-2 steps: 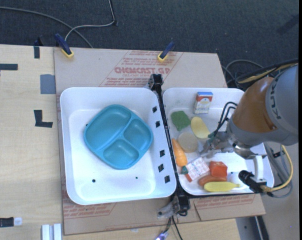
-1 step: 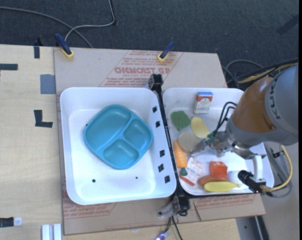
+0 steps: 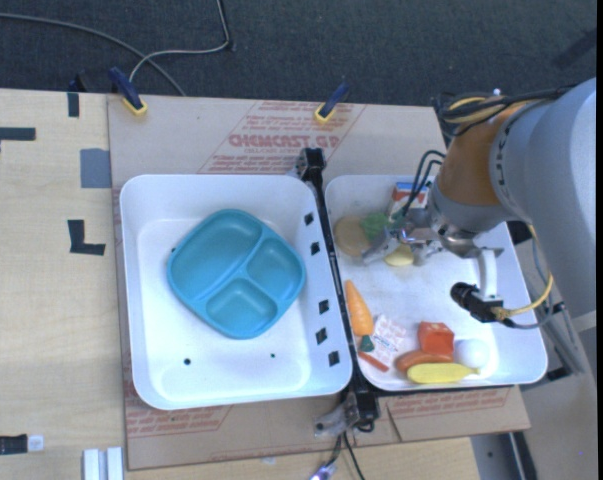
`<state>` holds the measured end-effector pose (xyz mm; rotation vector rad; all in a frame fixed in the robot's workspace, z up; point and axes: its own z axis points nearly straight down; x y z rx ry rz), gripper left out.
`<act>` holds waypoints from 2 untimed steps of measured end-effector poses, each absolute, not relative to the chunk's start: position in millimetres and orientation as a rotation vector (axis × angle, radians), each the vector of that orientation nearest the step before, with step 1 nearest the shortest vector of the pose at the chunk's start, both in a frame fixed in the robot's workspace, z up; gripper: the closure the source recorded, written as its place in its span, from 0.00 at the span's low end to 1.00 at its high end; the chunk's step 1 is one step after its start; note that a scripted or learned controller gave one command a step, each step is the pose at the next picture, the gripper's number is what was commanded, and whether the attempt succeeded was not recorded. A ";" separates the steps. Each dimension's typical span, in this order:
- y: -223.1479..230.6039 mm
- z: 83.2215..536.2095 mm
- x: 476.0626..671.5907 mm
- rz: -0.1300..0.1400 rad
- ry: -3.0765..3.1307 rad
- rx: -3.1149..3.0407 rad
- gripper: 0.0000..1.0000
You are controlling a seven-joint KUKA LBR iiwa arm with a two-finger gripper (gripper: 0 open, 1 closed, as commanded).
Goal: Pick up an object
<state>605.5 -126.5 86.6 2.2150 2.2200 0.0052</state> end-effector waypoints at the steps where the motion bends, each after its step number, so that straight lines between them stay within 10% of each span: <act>1: -143.6 86.4 647.2 0.003 2.221 2.215 0.00; 2: -133.3 85.5 669.1 0.001 2.222 2.217 0.00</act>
